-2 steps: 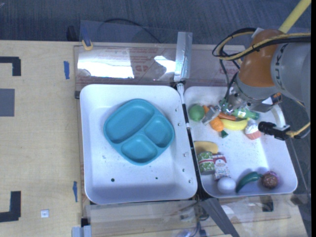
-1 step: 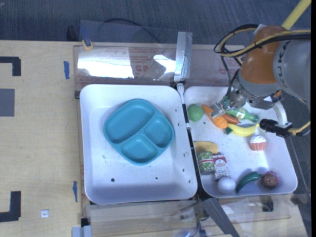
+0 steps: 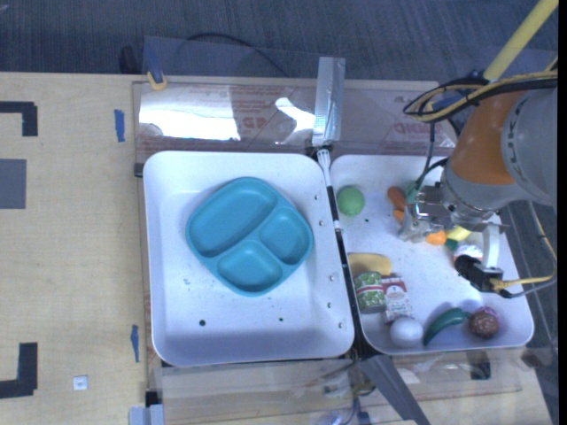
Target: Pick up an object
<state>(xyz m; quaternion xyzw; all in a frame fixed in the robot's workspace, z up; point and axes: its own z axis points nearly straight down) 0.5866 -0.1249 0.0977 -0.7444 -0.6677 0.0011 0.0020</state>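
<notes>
White egg [image 3: 406, 330] at frame bottom; end effector [image 3: 423, 215] lowered among right-bin [image 3: 523, 321] clutter, presumably seeking grasp; finger state indiscernible.

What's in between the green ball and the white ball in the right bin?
In the camera view, the yellow banana and a small printed packet lie between the green ball and the white ball.

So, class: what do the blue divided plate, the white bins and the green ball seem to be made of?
Blue divided plate: probably moulded plastic, with a uniform colour, soft rounded compartment edges and a dull sheen. White bins: likely thin plastic, smooth, with rounded corners and faint glare; painted metal can't be excluded. Green ball: matte, even colour, possibly plastic or foam toy fruit; unclear.
</notes>
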